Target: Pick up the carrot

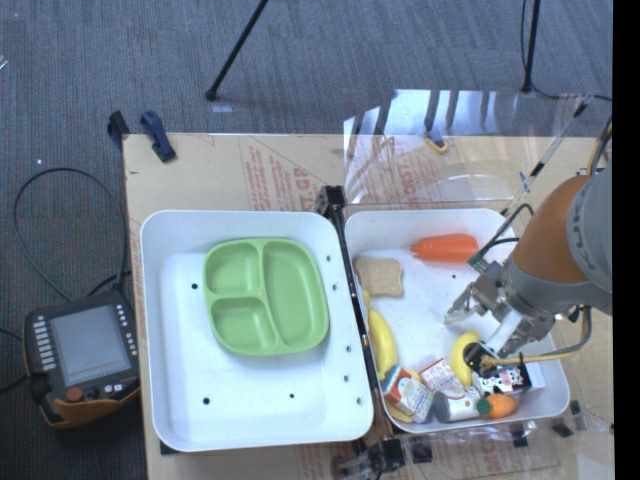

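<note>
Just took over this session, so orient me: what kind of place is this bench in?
Probably a robotics lab rather than a kitchen. The two white bins sit on a board over grey carpet, a teach pendant lies on the floor, and tripod legs stand behind. The food, like the carrot, looks like toy props.

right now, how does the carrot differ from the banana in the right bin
The carrot is orange and lies crosswise near the bin's far side; the banana is yellow and lies lengthwise along the left wall. The carrot is straight and tapered; the banana curves. The carrot lies apart, while the banana's lower end meets the clutter. Both rest in the right bin.
</note>
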Robot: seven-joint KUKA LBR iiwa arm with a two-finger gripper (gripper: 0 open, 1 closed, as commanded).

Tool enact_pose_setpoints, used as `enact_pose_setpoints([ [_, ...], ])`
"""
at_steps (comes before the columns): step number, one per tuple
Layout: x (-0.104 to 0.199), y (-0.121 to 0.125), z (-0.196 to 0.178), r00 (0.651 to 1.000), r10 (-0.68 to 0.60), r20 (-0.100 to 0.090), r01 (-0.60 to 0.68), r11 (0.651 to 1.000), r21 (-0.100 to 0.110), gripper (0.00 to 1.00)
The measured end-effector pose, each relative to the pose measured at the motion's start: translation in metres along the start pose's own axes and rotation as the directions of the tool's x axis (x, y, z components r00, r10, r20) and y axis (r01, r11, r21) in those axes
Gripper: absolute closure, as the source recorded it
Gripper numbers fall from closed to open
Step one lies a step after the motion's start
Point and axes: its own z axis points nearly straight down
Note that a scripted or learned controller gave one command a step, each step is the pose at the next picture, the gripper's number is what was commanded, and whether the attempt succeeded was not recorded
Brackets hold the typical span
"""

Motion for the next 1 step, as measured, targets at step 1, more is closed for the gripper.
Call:
enact_pose_setpoints([
  [1, -0.051, -0.0273, -0.0011, 0.992, -0.126, -0.003, 0.126, 0.992, -0.011, 0.0],
])
